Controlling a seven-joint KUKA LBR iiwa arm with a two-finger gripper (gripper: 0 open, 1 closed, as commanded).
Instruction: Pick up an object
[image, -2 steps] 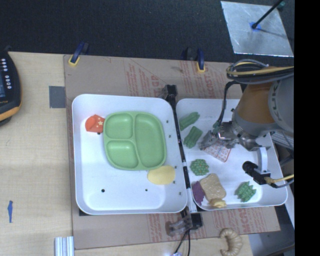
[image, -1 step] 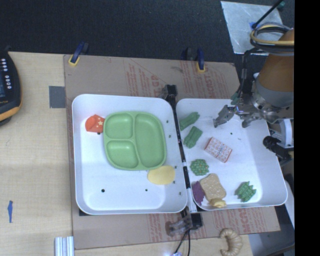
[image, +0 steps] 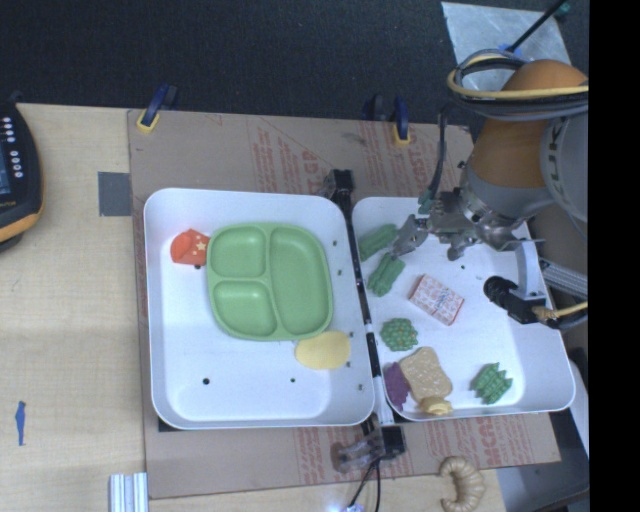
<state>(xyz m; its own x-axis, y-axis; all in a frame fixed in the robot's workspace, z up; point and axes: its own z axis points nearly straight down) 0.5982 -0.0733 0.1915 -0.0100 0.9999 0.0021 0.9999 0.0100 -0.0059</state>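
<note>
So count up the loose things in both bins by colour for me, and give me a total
Green: 5, plate, two pieces, leafy clump, small piece
Red or pink: 2
Yellow: 2
Tan: 1
Purple: 1
Total: 11

Bright, even overhead light; the left bin (image: 170, 390) glares white, soft shadows pool under its rim, and fine detail stays slightly soft.

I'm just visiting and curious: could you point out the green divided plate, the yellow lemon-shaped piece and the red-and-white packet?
Green divided plastic plate (image: 270, 281): camera view, centre ridge.
Yellow lemon-shaped toy (image: 323, 350): camera view, middle.
Red-and-white patterned packet (image: 436, 299): camera view, top face.
</note>
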